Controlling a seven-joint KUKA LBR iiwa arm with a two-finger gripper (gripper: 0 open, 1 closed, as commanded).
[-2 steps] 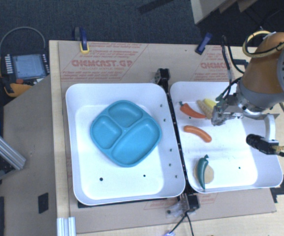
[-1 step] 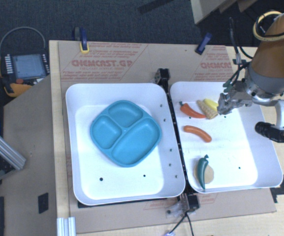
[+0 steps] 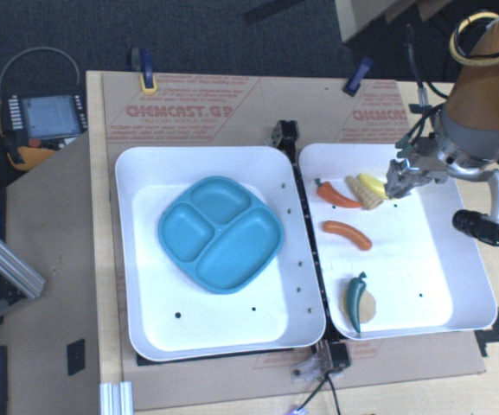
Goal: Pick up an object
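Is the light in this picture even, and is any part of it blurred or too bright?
Camera view: light is fairly even, bright on both white bins, soft shadows only; the blue plate is sharp; the gripper beside the corn looks slightly soft; glare washes out the top right.

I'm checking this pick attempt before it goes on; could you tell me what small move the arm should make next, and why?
Probably a short descent onto the yellow corn cob. The gripper sits at the cob's right end in the right bin, and nothing shows between its fingers. The orange pepper lies close on the cob's left, so it should come straight down.
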